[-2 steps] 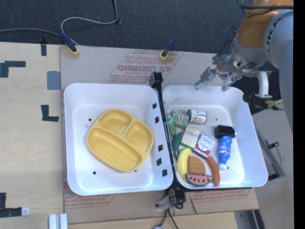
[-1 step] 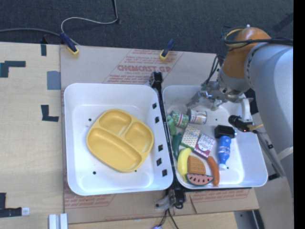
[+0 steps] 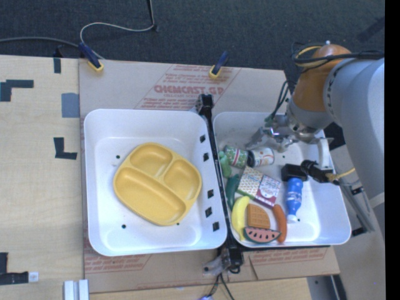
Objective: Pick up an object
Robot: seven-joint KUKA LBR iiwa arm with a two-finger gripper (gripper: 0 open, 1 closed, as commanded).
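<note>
Pickup not yet made: nothing visibly lifted.
Camera view: gripper at the right bin's twelve o'clock, finger state impossible to tell; small bottle lies just at its seven o'clock, blue tube further down.

Two white bins sit on brown cardboard with red print. The left one holds a yellow plate. At 3 o'clock from it lie a green-labelled bottle, a blue tube capped white, a red sausage, a yellow banana and a red-and-green watermelon slice. The arm is grey with an orange band.
</note>
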